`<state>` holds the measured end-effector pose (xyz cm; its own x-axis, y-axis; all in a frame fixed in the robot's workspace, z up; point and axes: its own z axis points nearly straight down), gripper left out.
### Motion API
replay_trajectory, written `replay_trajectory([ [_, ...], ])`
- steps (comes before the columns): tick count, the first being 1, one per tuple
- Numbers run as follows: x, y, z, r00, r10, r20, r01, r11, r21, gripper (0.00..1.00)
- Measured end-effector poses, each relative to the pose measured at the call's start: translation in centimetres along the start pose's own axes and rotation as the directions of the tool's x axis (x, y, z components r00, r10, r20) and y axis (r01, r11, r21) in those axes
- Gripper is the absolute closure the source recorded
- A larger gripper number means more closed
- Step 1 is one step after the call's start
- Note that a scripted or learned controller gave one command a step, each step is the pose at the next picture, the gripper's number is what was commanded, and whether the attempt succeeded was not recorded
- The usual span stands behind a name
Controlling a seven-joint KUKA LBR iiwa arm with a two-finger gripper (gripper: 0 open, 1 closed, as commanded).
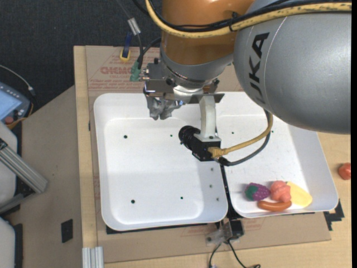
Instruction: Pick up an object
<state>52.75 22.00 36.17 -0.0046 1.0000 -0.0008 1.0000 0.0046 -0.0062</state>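
Note:
Several toy foods lie together at the front of the right bin [312, 149]: a purple grape bunch [256, 191], a red-orange fruit [280, 190], a yellow piece [301, 196] and a red-orange sausage shape [274, 205]. My gripper [161, 111] hangs over the back of the left bin [111, 149], far from those objects. Its fingers are shut, with nothing between them. The large grey and orange arm hides the back of the right bin.
A black fitting [195, 141] with a yellow cable hangs from the wrist over the divide between the bins. A small orange object [346, 171] lies on the bench outside the right bin. Cardboard [106, 66] lies under both bins.

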Motion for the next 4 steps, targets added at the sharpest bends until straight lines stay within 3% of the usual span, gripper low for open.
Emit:
replay_trajectory([
  [1,0.5,-3.2,-3.4,1.0,0.003,-0.002,-0.003,1.0,-0.008,1.0],
  [2,0.5,-3.7,5.5,1.0,0.006,0.002,-0.006,1.0,0.001,1.0],
  [3,0.4,-4.8,7.7,1.0,0.006,0.0,-0.006,1.0,-0.002,1.0],
  [4,-4.4,-4.8,-0.9,1.0,0.008,-0.003,-0.008,1.0,-0.014,1.0],
])
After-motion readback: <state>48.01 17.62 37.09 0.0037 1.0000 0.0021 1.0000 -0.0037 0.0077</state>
